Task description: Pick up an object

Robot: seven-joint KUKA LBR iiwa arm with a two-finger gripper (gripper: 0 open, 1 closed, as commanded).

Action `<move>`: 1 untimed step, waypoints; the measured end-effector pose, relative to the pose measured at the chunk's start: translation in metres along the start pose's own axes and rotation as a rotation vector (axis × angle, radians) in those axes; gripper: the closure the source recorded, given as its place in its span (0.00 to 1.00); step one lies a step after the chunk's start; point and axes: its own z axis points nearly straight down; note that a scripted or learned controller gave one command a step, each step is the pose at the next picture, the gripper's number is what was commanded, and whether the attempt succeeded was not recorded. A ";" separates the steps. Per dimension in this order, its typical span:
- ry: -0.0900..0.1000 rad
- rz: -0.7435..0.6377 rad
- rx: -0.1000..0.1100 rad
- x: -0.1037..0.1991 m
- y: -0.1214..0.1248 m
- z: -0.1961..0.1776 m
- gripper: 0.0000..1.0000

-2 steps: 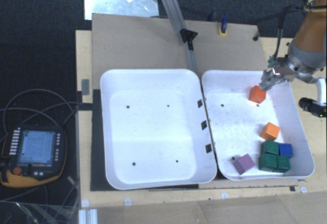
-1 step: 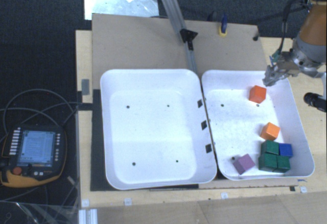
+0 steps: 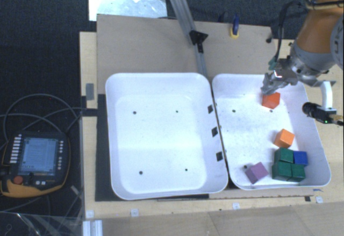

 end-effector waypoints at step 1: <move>0.001 -0.001 -0.001 0.049 -0.011 -0.016 1.00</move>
